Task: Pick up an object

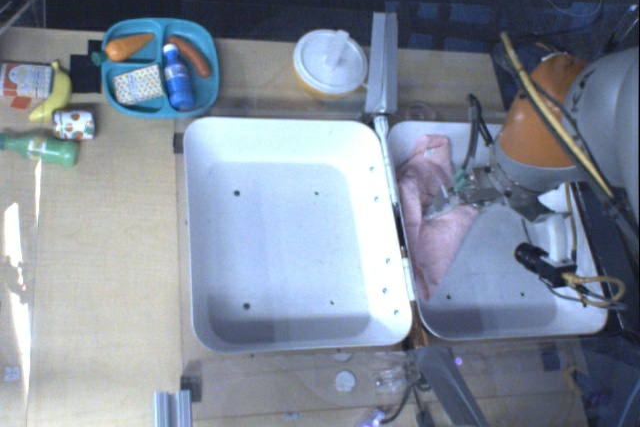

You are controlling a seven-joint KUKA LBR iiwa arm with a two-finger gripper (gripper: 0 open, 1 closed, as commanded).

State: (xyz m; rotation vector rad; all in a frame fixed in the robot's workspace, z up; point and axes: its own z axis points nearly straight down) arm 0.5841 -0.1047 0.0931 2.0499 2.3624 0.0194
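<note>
The grey arm (pixel 585 130) with its orange band reached in from the right over the right bin (pixel 500 310); its pincer (pixel 452 195) sat low at the right edge of a crumpled pink cloth (pixel 430 215), touching or nearly touching the fabric; whether the pincer was spread or closed could not be told, and no cloth could be seen gripped by it. The pink cloth lay in the left part of the right bin, bunched against the wall next to the left bin (pixel 290 235), stretching from the far corner toward the near side; a dark cable (pixel 545 265) hung beside the arm over the right side of that bin. On the worktop (pixel 100 265) beyond the bins stood a round white lidded container (pixel 330 62); to the left sat a blue divided tray (pixel 160 67) holding toy food, and near the far left edge lay a banana (pixel 55 93), a small can (pixel 73 124) and a green bottle (pixel 40 149) on its side.
</note>
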